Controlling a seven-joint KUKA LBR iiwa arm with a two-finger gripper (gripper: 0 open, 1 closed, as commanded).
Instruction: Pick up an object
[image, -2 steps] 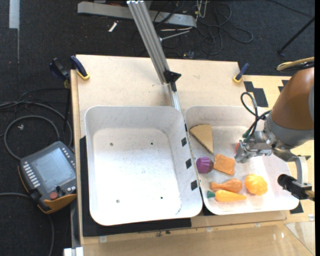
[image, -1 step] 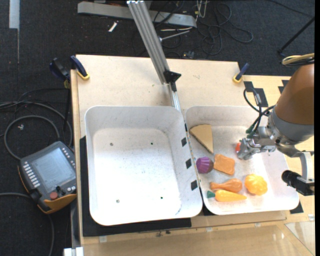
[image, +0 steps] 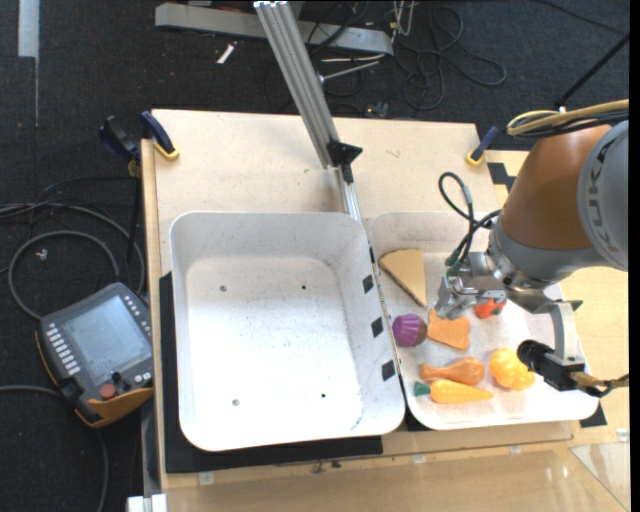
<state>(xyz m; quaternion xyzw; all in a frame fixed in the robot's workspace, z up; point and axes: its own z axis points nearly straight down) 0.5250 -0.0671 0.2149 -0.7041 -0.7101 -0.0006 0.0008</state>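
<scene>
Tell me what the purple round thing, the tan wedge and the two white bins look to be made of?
The small purple round toy looks like matte moulded plastic, judging by its even colour and faint ribbing. The flat tan wedge-shaped piece could be plastic or foam: dull and uniform, so its material stays uncertain. The left white bin and right white bin look like thin formed plastic, with rounded corners, rolled rims and a slight sheen.

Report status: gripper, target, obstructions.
Gripper low in right bin, over orange wedge piece; finger state unclear. Nothing seen held. Purple piece and red piece close alongside, tan wedge behind.
</scene>
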